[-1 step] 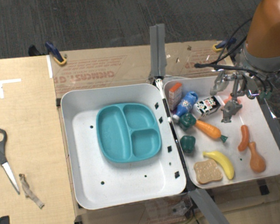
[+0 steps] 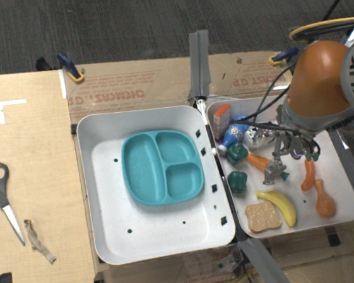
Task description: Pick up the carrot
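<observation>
The arm comes in from the right, and its tool (image 2: 275, 169) is low inside the right bin (image 2: 345, 210), among the toy foods. The carrot (image 2: 259, 159) lies on the bin floor, an orange piece pointing up-left toward a dark green item (image 2: 237, 153). The tool's metal tips seem to touch the right end of the carrot or stand just beside it. I cannot tell if the tool is released or clenched, because cables and brackets hide the gap, and I cannot see the carrot between its parts.

So, in my judgement, the task is at the grasp stage: the approach looks done, but the carrot is not yet lifted, it rests in the bin. A sure grip and the raise are left.

Around it are a banana (image 2: 281, 204), a slice of bread (image 2: 262, 217), a second green piece (image 2: 237, 181) and two orange items near the right wall (image 2: 308, 176). The left bin (image 2: 101, 197) holds a teal divided plate (image 2: 163, 167). Scissors (image 2: 0, 193) lie on the desk (image 2: 32, 154) at far left.
</observation>
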You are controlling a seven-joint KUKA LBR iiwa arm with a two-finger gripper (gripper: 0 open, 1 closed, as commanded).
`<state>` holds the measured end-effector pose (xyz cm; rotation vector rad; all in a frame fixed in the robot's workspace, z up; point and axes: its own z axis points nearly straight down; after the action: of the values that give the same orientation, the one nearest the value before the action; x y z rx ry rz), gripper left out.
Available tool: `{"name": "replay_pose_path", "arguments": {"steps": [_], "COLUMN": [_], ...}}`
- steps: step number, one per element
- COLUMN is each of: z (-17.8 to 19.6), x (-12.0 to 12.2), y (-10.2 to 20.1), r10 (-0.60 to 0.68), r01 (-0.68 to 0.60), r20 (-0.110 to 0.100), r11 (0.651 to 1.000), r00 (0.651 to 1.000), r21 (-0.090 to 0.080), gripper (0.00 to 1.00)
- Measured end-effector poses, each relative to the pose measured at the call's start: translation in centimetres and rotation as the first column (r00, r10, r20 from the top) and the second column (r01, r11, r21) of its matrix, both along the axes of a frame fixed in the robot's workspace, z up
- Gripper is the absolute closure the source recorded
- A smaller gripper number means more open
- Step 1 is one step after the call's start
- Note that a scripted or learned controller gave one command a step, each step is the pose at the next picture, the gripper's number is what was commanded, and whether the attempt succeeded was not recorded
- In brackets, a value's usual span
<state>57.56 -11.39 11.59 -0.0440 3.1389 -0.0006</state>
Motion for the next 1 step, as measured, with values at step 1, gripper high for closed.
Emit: {"name": "replay_pose_path", "arguments": {"steps": [1], "z": [-2.27], "x": [-1.68], "y": [0.12], "r10": [-0.055], "r01": [0.055], "r20": [0.001], "r11": [0.998], "r00": [0.998], "r21": [0.0], "gripper": [0.0]}}
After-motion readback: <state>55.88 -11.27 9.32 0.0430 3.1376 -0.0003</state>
